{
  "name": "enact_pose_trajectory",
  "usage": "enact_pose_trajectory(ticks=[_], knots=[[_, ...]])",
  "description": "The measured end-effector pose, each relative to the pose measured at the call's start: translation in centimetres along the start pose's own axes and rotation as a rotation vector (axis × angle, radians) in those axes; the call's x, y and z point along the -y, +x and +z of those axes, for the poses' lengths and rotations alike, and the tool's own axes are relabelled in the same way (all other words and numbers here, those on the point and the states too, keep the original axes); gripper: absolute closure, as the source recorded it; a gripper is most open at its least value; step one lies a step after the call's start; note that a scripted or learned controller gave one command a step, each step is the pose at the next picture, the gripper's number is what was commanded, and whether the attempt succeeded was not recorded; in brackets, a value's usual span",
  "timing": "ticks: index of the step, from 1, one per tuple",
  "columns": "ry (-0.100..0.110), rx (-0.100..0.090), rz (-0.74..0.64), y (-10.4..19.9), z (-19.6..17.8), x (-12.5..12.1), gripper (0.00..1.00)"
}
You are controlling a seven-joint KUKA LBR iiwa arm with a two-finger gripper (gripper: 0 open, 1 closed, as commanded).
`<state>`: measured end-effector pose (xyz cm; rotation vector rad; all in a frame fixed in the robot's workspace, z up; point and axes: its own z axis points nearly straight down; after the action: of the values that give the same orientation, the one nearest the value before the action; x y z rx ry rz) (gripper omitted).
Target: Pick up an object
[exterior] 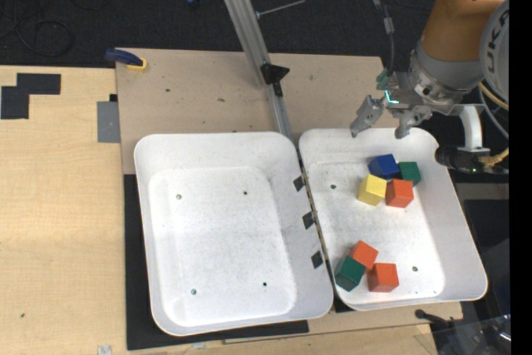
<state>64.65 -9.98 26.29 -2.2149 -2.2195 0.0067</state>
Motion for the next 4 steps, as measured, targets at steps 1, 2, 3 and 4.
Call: enact_pose_trajectory(ticks=[1,2,3,4], knots=[[-0.004,0.001,-0.001,0.0,-0.2,-0.1,0.00],[0.001,0.000,0.001,0.1,4.7,0.9,0.00],[0.001,0.000,-0.001,0.4,9.6,0.0,0.00],[0.001,0.001,0.003,-0.2,14.6,-0.6,0.00]])
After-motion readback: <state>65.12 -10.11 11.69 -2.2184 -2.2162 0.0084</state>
